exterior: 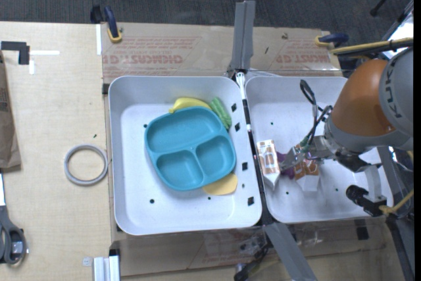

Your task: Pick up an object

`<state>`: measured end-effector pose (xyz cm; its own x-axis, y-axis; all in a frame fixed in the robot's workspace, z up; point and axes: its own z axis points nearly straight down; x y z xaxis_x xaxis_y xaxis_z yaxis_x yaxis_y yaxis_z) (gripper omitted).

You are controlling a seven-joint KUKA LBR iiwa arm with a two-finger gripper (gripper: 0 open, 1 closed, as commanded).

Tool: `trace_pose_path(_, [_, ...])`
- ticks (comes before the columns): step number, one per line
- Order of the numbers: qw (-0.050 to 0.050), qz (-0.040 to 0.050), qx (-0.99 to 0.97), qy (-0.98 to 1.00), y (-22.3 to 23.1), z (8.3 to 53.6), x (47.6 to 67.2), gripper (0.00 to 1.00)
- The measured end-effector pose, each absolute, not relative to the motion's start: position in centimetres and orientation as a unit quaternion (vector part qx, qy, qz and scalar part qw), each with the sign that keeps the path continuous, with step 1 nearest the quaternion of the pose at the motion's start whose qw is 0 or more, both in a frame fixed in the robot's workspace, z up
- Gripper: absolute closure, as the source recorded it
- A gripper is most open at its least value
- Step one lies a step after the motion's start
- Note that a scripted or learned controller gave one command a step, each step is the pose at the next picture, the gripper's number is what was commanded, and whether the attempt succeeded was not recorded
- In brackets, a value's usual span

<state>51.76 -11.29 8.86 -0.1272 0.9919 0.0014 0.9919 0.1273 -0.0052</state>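
Red print runs across the cardboard sheet (pixel 217 49) lying along the far edge of the desk behind the two bins, but it sits upside down to the camera and is too faint to read with any certainty. On the arm (pixel 368 102), at the right edge, part of a dark letter shows on the grey shell above the orange band, cut off so that no word can be made out. The small packet (pixel 268 158) at the left wall of the right bin carries a printed pattern too small to read.
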Motion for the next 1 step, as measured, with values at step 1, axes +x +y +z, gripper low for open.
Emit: trace_pose_path(1, [0.005,0.0022,-0.662,-0.75,-11.33,9.45,51.79,1.0])
